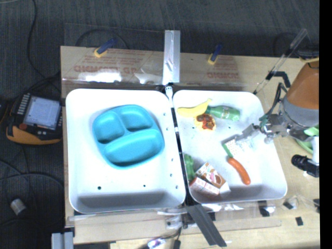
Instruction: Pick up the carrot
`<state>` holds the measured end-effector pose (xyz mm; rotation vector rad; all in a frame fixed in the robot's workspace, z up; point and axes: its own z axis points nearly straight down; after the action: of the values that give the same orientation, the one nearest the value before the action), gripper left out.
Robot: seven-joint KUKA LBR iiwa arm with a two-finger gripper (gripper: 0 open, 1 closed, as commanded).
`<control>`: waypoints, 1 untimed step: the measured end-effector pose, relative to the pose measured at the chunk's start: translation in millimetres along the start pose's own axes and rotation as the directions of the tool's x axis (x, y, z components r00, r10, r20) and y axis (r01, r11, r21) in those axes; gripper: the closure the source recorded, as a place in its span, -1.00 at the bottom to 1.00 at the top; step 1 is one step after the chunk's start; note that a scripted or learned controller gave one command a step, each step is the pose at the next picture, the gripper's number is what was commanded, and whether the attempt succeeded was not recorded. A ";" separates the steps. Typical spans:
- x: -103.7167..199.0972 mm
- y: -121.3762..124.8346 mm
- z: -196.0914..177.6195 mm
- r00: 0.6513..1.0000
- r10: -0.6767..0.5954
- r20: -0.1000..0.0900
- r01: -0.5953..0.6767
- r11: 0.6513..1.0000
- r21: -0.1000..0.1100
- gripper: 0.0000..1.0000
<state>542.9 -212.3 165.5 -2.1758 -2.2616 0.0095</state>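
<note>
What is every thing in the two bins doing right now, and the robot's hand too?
Carrot: lying in the right bin, not held.
Hand: low over the right bin, above the carrot, nothing seen in it.
Banana: lying at the far edge.
Green bottle: on its side.
Carton: tipped over by the near wall.
Blue plate: flat in the left bin.

Bright, even overhead light falls on the bench (249,66). Both white bins (83,191) glare almost to washout, with soft, faint shadows along their inner walls. A clear sheet (114,66) behind them shows pale reflections. The dark floor (41,25) stays dim. Detail is slightly soft and grainy throughout.
</note>
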 end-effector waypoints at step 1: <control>19.0 -60.3 -63.4 0.997 -0.077 -0.003 0.077 0.997 0.000 -1.00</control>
<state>482.3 -195.4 229.3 -2.0855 -2.3416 0.0069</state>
